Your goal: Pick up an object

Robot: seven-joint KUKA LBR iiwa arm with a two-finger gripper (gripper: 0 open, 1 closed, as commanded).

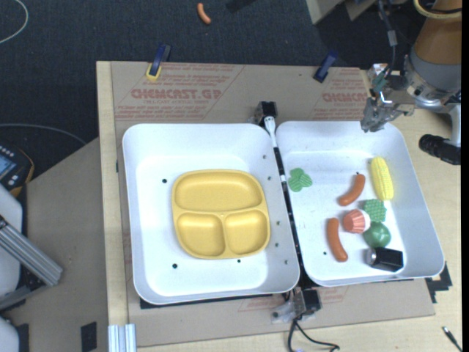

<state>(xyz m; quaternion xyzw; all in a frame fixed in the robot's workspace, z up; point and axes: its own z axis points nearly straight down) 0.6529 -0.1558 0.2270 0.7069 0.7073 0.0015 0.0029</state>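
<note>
A: Start at the left. What sits there?

B: Dark carpet with a cable looped on it, then the worktop (117, 160), a tan board with red print reading "CHEMCAST GP" twice along its far edge. A blue and yellow clamp (156, 62) grips that edge at the left, and a dark blue clamp (325, 68) grips it further right. A small orange object (204, 12) lies on the carpet beyond.

A: And the bins?

B: The left bin (143, 152) holds a yellow three-compartment tray (220, 213). The right bin (322, 141) holds the toy food: a green leafy piece (298, 180) near its left wall, an orange sausage (336, 239) lower down, another sausage (351, 189) tilted mid-bin, a pink cup-shaped piece (355, 221), a corn cob (381, 177), a green textured piece (375, 209), a round green piece (377, 234) and a black block (386, 258) near the front wall.

A: The claw?

B: The claw (374, 122) hangs over the far rim of the right bin, well apart from the food. Its tips are too small and blurred, so I cannot tell how they stand. Nothing shows between them.
</note>
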